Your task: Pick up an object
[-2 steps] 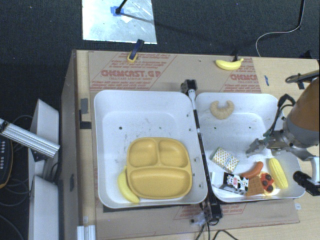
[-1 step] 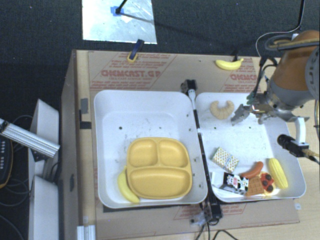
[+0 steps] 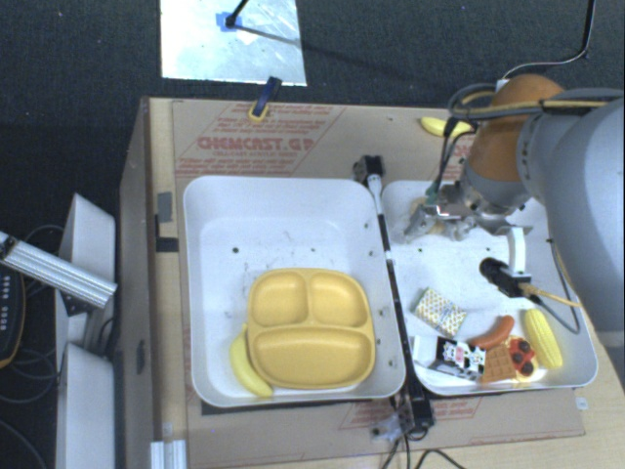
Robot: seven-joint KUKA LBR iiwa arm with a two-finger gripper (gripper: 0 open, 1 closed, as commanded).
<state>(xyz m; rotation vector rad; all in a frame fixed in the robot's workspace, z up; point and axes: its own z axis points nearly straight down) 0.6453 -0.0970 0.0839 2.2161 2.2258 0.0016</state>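
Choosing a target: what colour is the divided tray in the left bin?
Yellow; the divided tray shows clearly in the camera view.

Yellow tray [image 3: 311,326] and banana [image 3: 245,369] sit in a white bin [image 3: 210,223]; the other has a checkered packet [image 3: 438,312], red sausage [image 3: 491,331], yellow corn [image 3: 542,337].

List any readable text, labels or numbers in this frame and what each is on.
"CHEMCAST GP", red print on the brown protective sheet under the bins: the one legible text, last letters uncertain.
Smaller red lines around it on that sheet: too blurred to read.
Checkered packet in the right bin: pattern visible, no legible text.
Black-and-white item at the right bin's front: markings too small to read.
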